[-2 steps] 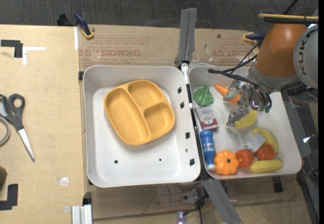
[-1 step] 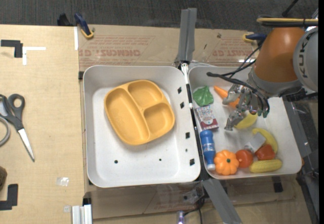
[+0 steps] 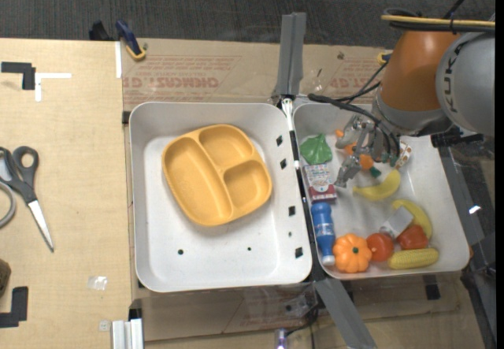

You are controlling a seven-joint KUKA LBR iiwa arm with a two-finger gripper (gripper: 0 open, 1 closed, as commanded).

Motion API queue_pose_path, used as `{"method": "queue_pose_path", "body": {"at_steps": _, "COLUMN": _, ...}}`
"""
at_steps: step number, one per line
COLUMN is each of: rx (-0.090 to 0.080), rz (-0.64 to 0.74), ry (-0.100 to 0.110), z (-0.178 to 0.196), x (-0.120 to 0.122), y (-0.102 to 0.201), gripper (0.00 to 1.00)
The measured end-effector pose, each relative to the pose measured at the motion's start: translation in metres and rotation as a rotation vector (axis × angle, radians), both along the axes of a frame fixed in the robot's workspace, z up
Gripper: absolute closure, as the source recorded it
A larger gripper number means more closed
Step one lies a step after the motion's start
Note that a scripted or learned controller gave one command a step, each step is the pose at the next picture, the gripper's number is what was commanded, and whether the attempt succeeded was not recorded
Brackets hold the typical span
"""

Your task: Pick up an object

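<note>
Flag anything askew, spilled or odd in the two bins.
Nothing spilled or broken. The yellow divided plate lies skewed in the left bin. In the right bin the toy food is jumbled, and the blue bottle lies on its side.

The tool (image 3: 364, 157) overlaps small items at the right bin's (image 3: 450, 206) 12 o'clock; its finger state is indeterminable. The picture's left edge cuts the scissors (image 3: 27, 186) on the desk (image 3: 59, 245) at 9 o'clock.

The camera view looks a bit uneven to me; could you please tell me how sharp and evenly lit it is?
In the camera view, light is soft and even; the left bin and yellow divided plate are crisp, with faint shadows. Also in the camera view, the gripper over the right bin looks slightly smeared against the clutter, and the orange band carries a mild sheen.
</note>
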State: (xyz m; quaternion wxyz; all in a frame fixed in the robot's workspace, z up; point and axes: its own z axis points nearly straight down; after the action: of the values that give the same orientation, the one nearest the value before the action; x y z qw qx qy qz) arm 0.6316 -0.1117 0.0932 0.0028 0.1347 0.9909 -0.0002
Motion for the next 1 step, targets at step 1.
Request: {"method": "queue_pose_path", "body": {"at_steps": 1, "rx": -0.002, "rz": 0.004, "ry": -0.005, "z": 0.0106, "x": 0.0016, "y": 0.0007, "gripper": 1.00}}
